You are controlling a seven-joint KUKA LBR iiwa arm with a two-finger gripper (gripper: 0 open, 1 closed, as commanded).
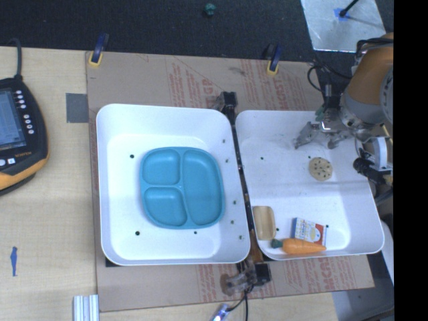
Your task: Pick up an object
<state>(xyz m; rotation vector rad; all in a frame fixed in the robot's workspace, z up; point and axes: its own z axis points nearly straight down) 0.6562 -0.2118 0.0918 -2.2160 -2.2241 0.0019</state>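
My gripper (323,139) hangs over the back of the right bin (267,132), its grey fingers spread wide with nothing between them. A round tan cookie (320,168) lies just in front of it, apart from the fingers. Along the bin's front edge lie an orange carrot (302,247), a small red, white and blue box (308,231) and a tan bread slice (263,221). The left bin (114,139) holds a blue divided plate (181,186).
A black and orange teach pendant (17,132) rests on the bench at the far left. Blue clamps (98,49) pin the cardboard sheet at the back. The arm's orange band (371,72) stands at the right edge above the right bin.
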